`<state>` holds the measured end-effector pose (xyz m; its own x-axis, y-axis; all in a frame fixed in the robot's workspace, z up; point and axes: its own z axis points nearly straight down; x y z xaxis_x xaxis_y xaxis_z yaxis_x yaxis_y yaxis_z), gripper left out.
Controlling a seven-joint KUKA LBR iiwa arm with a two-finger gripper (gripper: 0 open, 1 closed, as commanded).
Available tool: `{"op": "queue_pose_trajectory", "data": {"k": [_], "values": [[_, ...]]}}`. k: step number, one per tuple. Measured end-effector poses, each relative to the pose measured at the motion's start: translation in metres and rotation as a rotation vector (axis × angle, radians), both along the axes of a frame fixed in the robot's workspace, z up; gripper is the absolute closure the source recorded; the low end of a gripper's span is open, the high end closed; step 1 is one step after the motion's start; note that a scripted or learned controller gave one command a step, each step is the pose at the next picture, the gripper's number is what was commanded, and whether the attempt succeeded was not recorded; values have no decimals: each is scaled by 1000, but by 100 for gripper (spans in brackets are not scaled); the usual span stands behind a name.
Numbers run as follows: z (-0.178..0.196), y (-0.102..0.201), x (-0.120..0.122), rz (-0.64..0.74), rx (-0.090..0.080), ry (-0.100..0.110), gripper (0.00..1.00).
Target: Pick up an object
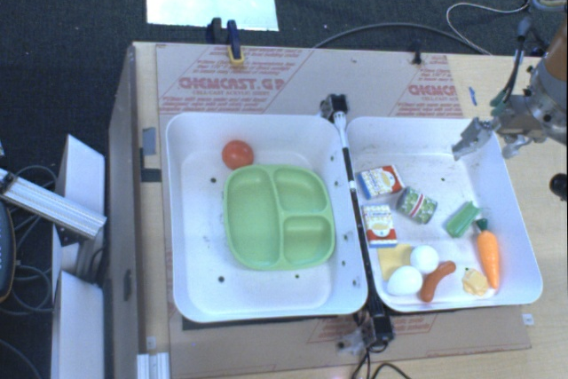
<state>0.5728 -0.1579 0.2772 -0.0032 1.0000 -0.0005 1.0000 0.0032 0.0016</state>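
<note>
On the left side of the bench, a shallow white left bin (pixel 191 280) holds a light green divided tray (pixel 278 216) with three compartments, and a small red tomato (pixel 237 153) sits just beyond the tray's far left corner, close to it. Beside it, touching along a shared edge, the right bin (pixel 519 275) carries a scatter of toy food: two small red and white boxes (pixel 379 181) near its left wall, a green patterned can (pixel 416 205) lying on its side, a yellow cheese slice (pixel 393 260), two white eggs (pixel 406 280), a brown sausage (pixel 437 280), a green block (pixel 461 218), an orange carrot (pixel 489 256) and a pale yellow piece (pixel 476 281). Above the right bin's far right corner hovers the gripper (pixel 493 144), its two fingers spread apart with nothing between them, well clear of the food below
</note>
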Motion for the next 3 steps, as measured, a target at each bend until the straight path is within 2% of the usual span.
{"op": "queue_pose_trajectory", "data": {"k": [1, 2, 3], "values": [[-189, 14, 75, 1, -2, -7, 0], [-192, 69, 97, 2, 0, -2, 0], [-181, 68, 98, 4, 0, -4, 100]]}}
